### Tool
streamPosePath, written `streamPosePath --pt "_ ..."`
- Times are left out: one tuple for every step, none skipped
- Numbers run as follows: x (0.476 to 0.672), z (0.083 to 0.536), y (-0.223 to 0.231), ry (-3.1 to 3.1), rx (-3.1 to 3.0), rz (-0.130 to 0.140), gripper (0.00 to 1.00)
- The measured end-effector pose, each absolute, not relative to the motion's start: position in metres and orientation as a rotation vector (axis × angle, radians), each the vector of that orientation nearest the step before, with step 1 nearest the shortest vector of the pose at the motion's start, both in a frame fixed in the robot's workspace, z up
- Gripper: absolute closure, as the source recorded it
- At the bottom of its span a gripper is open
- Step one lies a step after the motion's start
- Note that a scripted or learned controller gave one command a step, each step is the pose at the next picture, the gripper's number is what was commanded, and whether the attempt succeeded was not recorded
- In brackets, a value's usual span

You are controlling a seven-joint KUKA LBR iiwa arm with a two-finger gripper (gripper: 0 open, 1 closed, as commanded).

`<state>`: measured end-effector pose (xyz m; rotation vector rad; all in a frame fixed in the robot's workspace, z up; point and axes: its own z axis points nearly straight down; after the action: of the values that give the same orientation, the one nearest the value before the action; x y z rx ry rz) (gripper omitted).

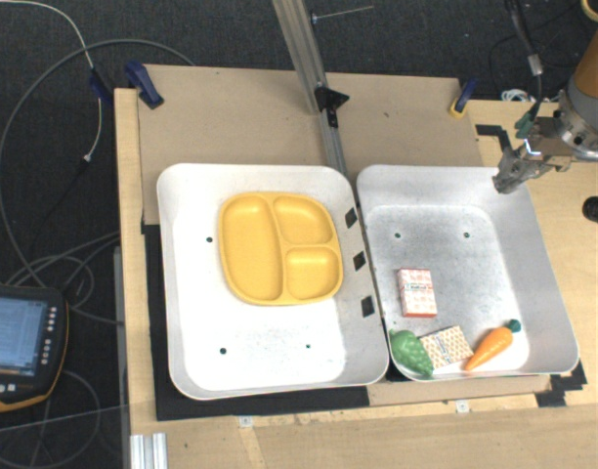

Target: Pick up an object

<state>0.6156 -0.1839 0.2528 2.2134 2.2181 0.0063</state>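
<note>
A dark carpet strewn with cables (45, 213) is surrounding the plywood bench (231, 115), and a lit tablet (18, 345) is lying at far left. The left bin (182, 350) is holding a yellow divided plate (279, 247). The right bin (533, 262) is holding a small pink carton (417, 292) with unreadable print, a green vegetable (411, 353), a patterned packet (446, 346) and a toy carrot (491, 346) near its front edge. The gripper (509, 177) is hovering over that bin's far right corner, gripping nothing; its opening cannot be judged.

tray (279, 247) in left bin (182, 262), carrot (490, 348) in right bin (533, 252)
</note>
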Motion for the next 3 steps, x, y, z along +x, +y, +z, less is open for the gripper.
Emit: streamPosePath --pt "0.627 0.257 -0.13 2.227 2.212 0.006 1.0" --pt "0.629 0.242 -0.073 2.232 2.217 0.0 1.0" --pt "0.631 0.25 -0.021 2.229 2.215 0.005 1.0"
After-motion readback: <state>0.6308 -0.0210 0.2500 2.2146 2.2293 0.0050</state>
